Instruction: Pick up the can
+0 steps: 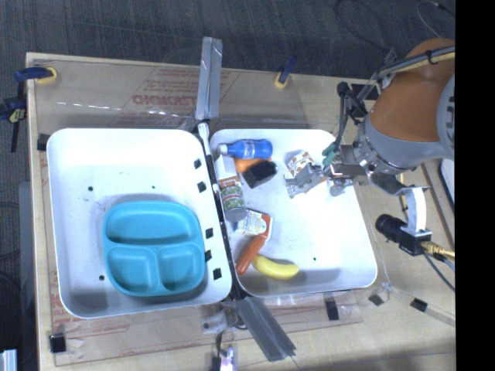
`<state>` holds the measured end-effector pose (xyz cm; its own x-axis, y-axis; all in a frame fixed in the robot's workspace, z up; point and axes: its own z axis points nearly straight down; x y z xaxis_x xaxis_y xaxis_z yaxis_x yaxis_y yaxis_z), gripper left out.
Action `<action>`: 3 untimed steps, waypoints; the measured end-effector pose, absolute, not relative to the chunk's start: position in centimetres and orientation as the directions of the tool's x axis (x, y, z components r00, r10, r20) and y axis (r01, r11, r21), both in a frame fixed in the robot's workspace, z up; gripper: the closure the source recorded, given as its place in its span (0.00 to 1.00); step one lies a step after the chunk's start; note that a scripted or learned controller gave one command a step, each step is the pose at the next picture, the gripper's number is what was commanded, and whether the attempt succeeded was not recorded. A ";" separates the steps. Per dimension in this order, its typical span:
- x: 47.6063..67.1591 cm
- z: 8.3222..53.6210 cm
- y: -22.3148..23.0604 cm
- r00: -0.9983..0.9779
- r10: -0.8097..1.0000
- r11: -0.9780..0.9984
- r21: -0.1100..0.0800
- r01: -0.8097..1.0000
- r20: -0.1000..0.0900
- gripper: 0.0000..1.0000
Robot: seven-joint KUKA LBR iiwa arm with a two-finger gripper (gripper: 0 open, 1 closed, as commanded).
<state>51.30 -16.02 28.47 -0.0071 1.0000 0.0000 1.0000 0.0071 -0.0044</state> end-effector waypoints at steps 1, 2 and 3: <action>49.2 14.5 -16.7 -0.073 0.997 0.073 -0.005 0.997 0.001 0.00; 54.8 12.1 -19.4 0.042 0.999 -0.042 -0.004 0.999 0.000 0.00; 51.1 21.5 -12.5 -0.012 1.000 0.012 -0.002 1.000 0.001 0.00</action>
<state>51.08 -12.54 21.46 -0.0122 0.9999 0.0007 0.9999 0.0122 -0.0015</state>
